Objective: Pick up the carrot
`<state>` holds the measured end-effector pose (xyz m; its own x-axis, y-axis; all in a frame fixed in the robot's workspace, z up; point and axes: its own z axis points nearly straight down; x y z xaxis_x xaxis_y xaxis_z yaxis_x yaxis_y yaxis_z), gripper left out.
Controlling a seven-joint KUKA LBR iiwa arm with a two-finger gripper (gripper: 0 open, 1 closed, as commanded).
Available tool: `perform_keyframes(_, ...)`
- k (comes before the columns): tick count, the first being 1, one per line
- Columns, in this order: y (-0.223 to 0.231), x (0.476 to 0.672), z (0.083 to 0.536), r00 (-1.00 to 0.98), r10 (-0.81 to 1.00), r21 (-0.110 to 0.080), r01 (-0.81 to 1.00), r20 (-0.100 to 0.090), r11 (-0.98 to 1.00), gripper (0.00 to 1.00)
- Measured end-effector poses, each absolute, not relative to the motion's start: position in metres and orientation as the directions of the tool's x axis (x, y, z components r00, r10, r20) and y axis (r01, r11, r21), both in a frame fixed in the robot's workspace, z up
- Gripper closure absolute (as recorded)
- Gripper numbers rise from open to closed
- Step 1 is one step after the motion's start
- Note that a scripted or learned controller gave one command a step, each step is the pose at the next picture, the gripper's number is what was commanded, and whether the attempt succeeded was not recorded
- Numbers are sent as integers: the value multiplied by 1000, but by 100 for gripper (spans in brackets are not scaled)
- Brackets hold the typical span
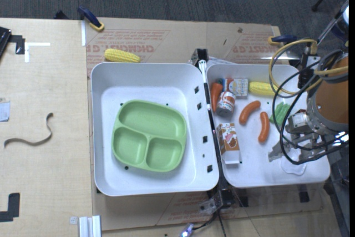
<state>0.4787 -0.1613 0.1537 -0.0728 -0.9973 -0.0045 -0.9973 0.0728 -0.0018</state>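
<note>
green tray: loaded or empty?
Empty. All three compartments of the green tray show bare plastic. It lies flat in the left bin; the food items lie in the right bin.

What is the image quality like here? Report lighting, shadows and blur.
Camera view: even, soft overhead light; faint shadows inside the left bin around the green divided plate; mild glare on the right bin floor; the gripper and cables look slightly soft, small items like the carrot coarse.

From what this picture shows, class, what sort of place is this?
Probably a robot lab test bench: two shallow white plastic bins clamped on a board, toy food such as an orange carrot, and a cabled grey robot arm.
</note>
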Motion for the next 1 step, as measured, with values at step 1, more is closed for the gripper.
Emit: perform_keyframes(1,-206,478,91,59,-998,-1,-998,-8,-59,0)
